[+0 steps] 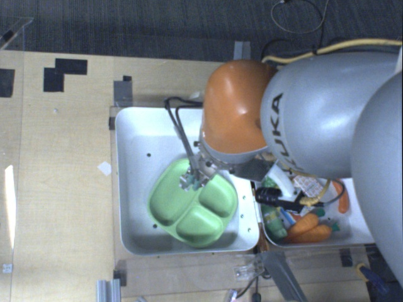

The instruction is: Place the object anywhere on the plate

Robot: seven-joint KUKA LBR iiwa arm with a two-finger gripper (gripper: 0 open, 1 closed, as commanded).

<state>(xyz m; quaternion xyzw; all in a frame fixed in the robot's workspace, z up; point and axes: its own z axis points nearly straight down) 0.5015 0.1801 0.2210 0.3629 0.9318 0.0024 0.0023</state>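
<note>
A light green divided plate (189,206) with three compartments lies in the left white bin (135,150), toward its front right. My gripper (192,180) hangs over the plate's upper middle, right above where the dividers meet. Its tip is small and partly hidden under the orange band of the arm (236,106). I cannot make out any object between the tips. In the right bin, an orange carrot-like piece (308,228) lies among several small mixed items (280,219), mostly covered by the arm.
The big grey arm (334,106) covers most of the right bin (352,234) and the bin's shared wall. A black cable (179,121) runs from the arm down to the gripper. Bare white floor of the left bin lies left of the plate.
</note>
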